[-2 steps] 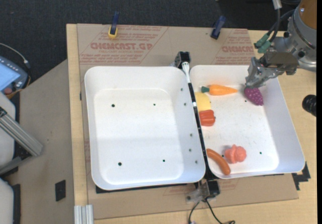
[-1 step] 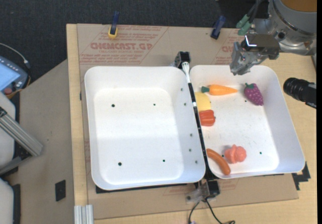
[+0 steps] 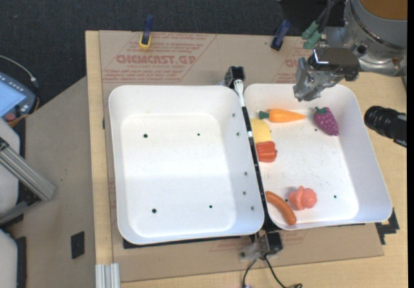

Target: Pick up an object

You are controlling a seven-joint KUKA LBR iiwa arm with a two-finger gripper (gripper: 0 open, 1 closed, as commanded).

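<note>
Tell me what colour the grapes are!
Purple. The grapes show best in the camera view, in the right bin.

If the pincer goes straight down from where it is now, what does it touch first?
Probably the bare floor of the right bin, just behind the toy carrot. The pincer hangs near that bin's back edge; depth is unclear, so it might graze the carrot.

Below my grey jaws: an orange plastic carrot [image 3: 284,115] with green top, purple grape bunch [image 3: 326,121], perhaps pink peach [image 3: 303,198].
</note>
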